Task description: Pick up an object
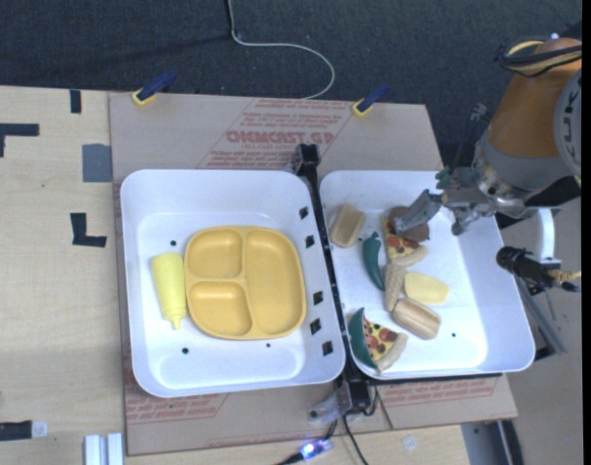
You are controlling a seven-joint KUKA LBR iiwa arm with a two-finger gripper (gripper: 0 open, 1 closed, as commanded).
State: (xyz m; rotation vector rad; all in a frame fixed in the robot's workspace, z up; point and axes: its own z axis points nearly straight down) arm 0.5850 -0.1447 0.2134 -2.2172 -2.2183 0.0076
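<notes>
One pizza slice point(404, 248) lies just under the hand point(409, 221); its grip state cannot be told.

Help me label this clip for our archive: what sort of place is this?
Most likely a robotics lab test bench, not a kitchen. Two white bins are clamped onto cardboard; a grey-and-orange arm reaches over toy food, like the pizza slice, and a yellow divided plate.

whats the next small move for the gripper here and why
Probably a short drop straight down. The gripper sits at the top of the right bin, right over the pizza slice, with no item seen between its fingers, so lowering onto that slice looks like the nearest chance of a grasp.
</notes>
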